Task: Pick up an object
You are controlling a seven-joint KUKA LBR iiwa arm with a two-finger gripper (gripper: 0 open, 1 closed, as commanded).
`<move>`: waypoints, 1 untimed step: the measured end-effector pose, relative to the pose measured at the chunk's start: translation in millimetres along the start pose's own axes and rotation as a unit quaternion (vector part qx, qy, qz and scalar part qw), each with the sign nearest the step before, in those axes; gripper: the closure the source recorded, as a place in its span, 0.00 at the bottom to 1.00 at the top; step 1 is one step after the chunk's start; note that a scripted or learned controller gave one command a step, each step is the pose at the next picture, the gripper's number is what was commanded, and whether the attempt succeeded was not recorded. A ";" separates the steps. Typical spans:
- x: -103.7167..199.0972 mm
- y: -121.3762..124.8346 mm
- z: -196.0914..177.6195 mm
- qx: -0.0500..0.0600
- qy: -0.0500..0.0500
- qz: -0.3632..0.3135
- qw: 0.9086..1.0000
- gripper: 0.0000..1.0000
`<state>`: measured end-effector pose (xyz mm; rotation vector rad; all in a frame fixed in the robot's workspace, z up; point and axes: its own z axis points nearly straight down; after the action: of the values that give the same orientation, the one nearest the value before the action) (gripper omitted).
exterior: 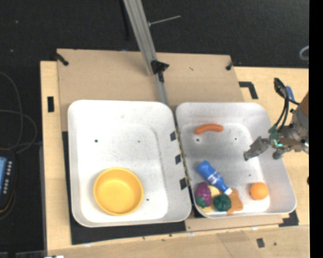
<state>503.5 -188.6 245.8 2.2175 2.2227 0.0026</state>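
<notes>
The task names no single thing, so every loose item counts, and all but one lie in the right bin (pixel 237 112). Taking the blue bottle (pixel 213 177) as the landmark: it lies on the bin floor, tilted so that its cap end points toward the near right corner. Just below its cap end sits a tight cluster, with a purple fruit-shaped piece (pixel 203 193) at the left, a dark green piece (pixel 222 202) touching it on the right, and an orange carrot-like piece (pixel 236 200) pressed against the green one. To the right of the bottle, apart from the cluster, rests an orange ball (pixel 258 191). Above the bottle, near the far wall, lies an orange sausage shape (pixel 209 128), stretched left to right and alone.

Up and to the right of the bottle, the gripper (pixel 265 147) hangs over the right side of the same bin, above the ball and well apart from the sausage shape. One dark finger (pixel 254 148) slants down to the left; nothing is seen between the fingers, and their spread reads as released rather than clenched.

Far to the left of the bottle, in the left bin (pixel 86 117), a yellow bowl (pixel 118 191) sits upright near the front. Both bins rest on the tan bench (pixel 145 74).
</notes>
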 end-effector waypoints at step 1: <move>7.9 -0.3 58.5 0.003 0.000 0.001 1.000 0.00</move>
<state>503.4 -180.7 187.3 2.2233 2.2235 -0.0042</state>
